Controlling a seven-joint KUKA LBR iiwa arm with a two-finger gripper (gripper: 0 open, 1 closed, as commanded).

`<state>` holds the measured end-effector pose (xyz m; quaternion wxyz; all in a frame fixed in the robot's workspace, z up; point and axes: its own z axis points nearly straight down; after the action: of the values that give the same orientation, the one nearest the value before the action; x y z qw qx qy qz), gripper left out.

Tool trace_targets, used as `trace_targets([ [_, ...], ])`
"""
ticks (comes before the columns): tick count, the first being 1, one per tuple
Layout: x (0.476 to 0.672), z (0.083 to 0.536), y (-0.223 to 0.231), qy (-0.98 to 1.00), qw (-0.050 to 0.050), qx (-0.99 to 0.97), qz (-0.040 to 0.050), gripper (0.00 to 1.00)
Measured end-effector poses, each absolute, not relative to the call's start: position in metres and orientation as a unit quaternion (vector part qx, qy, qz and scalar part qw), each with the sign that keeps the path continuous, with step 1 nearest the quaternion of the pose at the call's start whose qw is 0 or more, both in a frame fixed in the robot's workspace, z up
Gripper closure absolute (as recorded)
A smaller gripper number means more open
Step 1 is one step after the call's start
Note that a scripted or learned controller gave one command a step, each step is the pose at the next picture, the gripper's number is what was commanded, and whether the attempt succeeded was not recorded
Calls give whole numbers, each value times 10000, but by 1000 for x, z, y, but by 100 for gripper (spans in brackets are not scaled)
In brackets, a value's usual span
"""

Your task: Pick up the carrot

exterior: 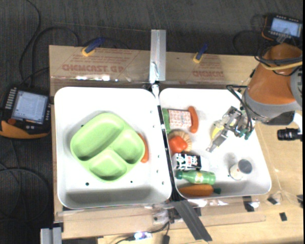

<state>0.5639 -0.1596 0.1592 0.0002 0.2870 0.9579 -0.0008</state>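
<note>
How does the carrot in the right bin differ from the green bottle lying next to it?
The carrot is orange with a dark green end; the green bottle is green with a yellow middle. The carrot lies nearest the right bin's front wall; the bottle lies just behind it. Both lie on their sides, roughly parallel.

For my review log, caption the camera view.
Gripper hovers over the right bin, apart from the carrot at its near edge.

The grey arm [274,85] with its orange band reaches in from the right, wrist angled down-left, the gripper [217,139] apparently hanging free, fingers unclear.
</note>
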Motion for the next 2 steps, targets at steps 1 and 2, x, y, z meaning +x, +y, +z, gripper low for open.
trace_targets([
  [1,616,153,-188,9909,16,1344,-1,0],
  [2,623,176,-187,9972,25,-745,9,0],
])
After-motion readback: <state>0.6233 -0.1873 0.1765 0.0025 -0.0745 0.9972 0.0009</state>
